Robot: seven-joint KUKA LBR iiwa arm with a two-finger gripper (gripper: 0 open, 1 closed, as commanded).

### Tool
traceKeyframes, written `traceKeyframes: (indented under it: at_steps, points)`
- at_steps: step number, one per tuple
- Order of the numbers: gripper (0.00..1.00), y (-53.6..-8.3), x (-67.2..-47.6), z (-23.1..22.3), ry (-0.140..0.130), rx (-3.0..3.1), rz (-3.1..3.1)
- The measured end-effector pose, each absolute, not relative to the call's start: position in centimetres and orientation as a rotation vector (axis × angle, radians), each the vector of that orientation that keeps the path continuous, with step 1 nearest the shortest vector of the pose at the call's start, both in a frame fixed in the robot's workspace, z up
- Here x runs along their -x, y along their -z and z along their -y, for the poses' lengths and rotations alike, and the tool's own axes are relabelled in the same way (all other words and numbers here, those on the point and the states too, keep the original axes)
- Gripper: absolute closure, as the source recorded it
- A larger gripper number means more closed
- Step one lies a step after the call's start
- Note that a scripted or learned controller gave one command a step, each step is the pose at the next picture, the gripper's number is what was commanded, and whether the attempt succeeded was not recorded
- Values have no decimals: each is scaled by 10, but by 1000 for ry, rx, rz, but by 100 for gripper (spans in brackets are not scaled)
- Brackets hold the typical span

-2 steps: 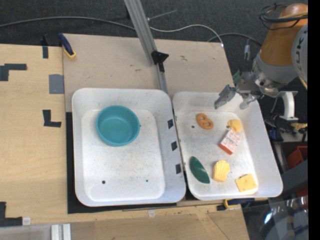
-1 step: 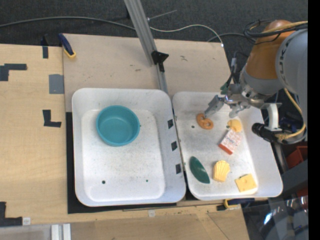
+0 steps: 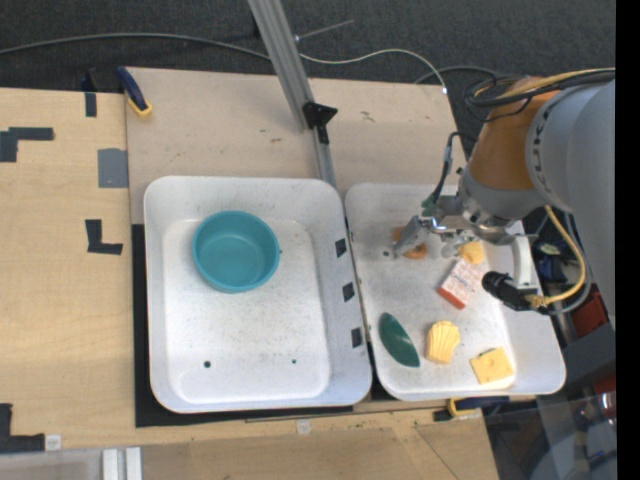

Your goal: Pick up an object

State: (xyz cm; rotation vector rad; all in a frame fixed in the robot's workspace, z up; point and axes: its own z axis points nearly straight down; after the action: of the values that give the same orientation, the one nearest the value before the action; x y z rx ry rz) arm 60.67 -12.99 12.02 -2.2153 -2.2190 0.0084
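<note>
My gripper (image 3: 412, 238) is low in the upper left part of the right bin (image 3: 530, 368), reaching in from the right. A small orange object (image 3: 411, 249) lies right at its tip, partly covered by it. Just right of the gripper lie a small yellow piece (image 3: 472, 253) and a red and white box (image 3: 459, 287). Nearer the bin's front are a dark green leaf-shaped object (image 3: 398, 340), a yellow ridged piece (image 3: 443, 341) and a yellow block (image 3: 491, 365).
The left bin (image 3: 170, 358) holds a teal bowl (image 3: 235, 251) in its upper half. A grey metal pole (image 3: 290, 68) slants down from the top to the ridge between the bins. Cables trail beside the arm at the right.
</note>
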Motion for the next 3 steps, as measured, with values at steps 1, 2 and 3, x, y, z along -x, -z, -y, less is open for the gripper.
traceKeyframes:
  at_steps: [1, 2, 3]
  points:
    - [100, -134, -609, 130, -3, 2216, 2223]
    - [100, -182, -601, 133, 3, 2223, 2225]
    - [100, -235, -603, 133, 4, 2222, 2227]
